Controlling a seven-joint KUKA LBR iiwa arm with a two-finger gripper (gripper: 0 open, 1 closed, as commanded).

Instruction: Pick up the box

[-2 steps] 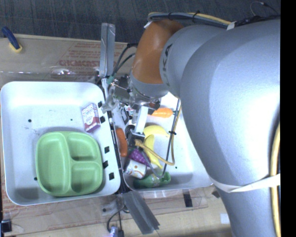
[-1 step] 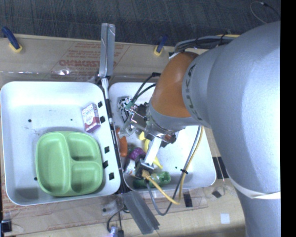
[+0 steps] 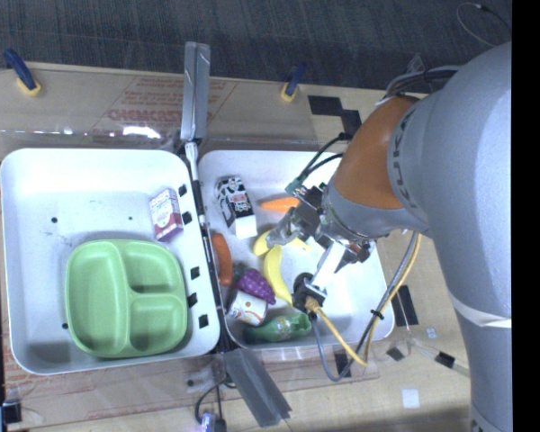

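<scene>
The box point(image 3: 166, 213) is seen in the left bin point(image 3: 36, 174), near its right wall and toward the far side, just beyond the far right corner of the green divided tray point(image 3: 126, 297). It is well apart from the gripper point(image 3: 299, 232), which is placed over the right bin point(image 3: 378, 286), with the divider between the two bins lying between them.

The arm point(image 3: 432, 169) is brought in from the right, its large grey body covering the right part of the view, the orange band point(image 3: 373, 165) shown just above the wrist. The wrist is bent down and to the left, so that the gripper is held low over the middle of the right bin, just beside the banana point(image 3: 272, 264) and the orange carrot-shaped piece point(image 3: 279, 204). Whether its fingers are apart or closed cannot be told, and nothing can be made out between them. A yellow cable point(image 3: 378, 331) is looped from the wrist toward the near edge of the bin.

The box is small and oblong, with a white and dark red printed face, and is laid slightly tilted on the bin floor. In the right bin are also seen a black-and-white carton point(image 3: 235, 198), a purple grape bunch point(image 3: 255, 286) and a green item point(image 3: 279, 328) at the near wall.
</scene>
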